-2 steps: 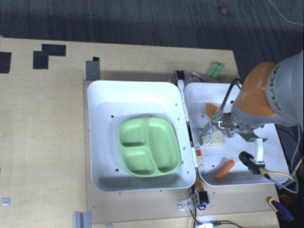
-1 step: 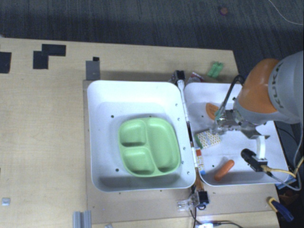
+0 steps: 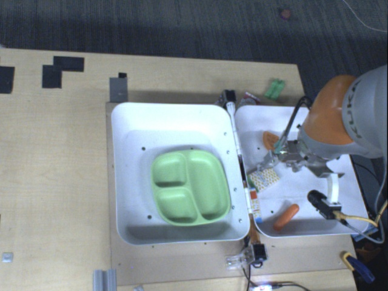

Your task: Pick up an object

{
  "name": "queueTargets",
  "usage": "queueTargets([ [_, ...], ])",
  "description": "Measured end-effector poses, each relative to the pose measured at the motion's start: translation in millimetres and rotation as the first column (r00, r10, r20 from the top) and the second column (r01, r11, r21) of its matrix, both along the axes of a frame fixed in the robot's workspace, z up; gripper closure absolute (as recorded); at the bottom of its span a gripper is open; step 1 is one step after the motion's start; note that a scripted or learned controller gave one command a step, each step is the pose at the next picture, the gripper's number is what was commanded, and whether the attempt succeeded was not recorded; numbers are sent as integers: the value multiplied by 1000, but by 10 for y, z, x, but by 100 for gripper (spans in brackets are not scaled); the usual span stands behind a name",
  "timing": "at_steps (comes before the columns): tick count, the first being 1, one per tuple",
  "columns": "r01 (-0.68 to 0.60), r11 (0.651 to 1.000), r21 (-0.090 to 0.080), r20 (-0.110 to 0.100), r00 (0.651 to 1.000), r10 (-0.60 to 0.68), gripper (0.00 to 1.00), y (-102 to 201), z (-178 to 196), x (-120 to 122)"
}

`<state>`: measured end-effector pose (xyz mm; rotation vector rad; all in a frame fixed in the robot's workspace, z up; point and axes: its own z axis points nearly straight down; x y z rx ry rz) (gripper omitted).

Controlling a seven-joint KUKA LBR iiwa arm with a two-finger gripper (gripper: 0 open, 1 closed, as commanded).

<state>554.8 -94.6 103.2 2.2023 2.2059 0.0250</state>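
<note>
Inside the right bin, the tool hung just above a patterned packet; its grip could not be made out. Near the front wall, an orange carrot lay slantwise, tip toward the upper right.

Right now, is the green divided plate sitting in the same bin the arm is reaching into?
No, the green divided plate lies in the left bin, while the arm reaches into the right bin.
</note>
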Motion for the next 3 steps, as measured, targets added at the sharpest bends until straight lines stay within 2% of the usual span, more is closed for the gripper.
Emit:
queueTargets([
  [1, -3, 1000, 6, -22, 1000, 3, 0, 106, -174, 500],
  [2, -7, 1000, 5, -16, 1000, 7, 100, 110, -52, 519],
  [3, -5, 1000, 6, -22, 1000, 5, 100, 276, 832, 1152],
])
